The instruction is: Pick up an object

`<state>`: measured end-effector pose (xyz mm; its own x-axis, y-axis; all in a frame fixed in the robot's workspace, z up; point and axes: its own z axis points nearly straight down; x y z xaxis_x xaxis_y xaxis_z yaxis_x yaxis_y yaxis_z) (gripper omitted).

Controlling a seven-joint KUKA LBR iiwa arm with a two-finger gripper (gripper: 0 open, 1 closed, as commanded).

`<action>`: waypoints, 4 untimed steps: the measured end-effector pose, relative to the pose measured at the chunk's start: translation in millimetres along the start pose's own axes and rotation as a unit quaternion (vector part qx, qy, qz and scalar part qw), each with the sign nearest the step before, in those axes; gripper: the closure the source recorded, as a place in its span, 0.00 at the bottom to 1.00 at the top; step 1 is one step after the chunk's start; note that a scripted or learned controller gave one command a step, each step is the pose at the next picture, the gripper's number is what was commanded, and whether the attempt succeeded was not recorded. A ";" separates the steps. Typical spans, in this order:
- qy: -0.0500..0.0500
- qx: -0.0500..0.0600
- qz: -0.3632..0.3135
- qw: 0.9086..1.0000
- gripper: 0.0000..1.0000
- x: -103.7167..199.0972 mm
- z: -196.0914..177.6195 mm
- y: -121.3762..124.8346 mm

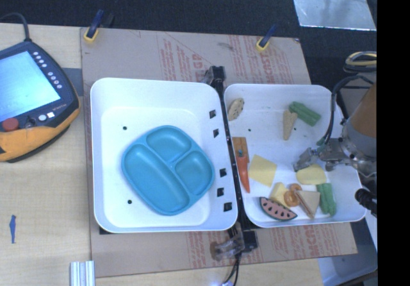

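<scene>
Fingers (312, 158) low beside yellow block (311, 176), near right bin's rim (333, 95).

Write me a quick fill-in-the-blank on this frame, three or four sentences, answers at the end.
1. The blue divided plate lies in the ____ bin.
2. The toy carrot lies along the right bin's ____ wall.
3. The watermelon slice lies near the right bin's ____ edge.
4. The gripper is down in the ____ bin, by the yellow wedge.

Missing words: left; left; bottom; right
</scene>
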<state>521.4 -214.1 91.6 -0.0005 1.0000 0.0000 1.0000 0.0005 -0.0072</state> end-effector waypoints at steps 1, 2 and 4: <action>-0.001 -0.003 -0.003 1.000 1.00 0.5 -11.9 3.1; -0.001 -0.002 -0.003 1.000 0.00 0.6 -11.5 3.0; 0.000 -0.005 -0.003 1.000 0.00 8.0 -1.0 5.9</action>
<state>527.4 -206.1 92.6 -0.0058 1.0000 -0.0007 1.0000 0.0058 0.0027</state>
